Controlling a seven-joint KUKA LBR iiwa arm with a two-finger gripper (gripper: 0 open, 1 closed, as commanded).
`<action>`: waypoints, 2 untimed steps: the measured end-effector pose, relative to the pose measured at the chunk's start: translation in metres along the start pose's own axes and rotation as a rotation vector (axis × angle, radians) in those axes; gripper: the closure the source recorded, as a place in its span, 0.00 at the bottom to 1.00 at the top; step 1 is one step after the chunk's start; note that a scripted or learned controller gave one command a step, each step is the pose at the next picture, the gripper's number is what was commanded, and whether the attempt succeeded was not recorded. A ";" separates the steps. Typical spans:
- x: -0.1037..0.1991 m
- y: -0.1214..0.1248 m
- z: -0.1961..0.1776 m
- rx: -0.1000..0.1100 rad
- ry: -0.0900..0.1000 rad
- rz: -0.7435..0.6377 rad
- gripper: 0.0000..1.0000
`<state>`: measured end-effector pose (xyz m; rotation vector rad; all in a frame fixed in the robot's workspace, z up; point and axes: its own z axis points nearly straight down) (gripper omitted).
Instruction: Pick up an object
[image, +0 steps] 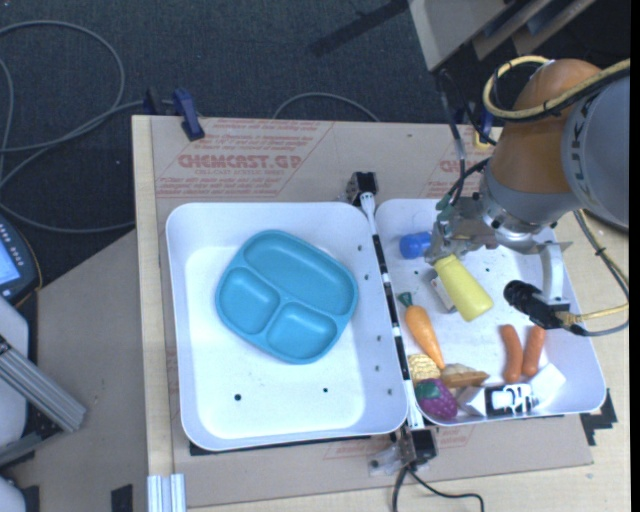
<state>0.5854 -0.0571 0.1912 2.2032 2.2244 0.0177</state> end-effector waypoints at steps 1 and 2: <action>0.076 -0.023 -0.043 0.010 0.001 0.001 1.00; -0.008 -0.025 -0.073 0.010 -0.005 0.016 1.00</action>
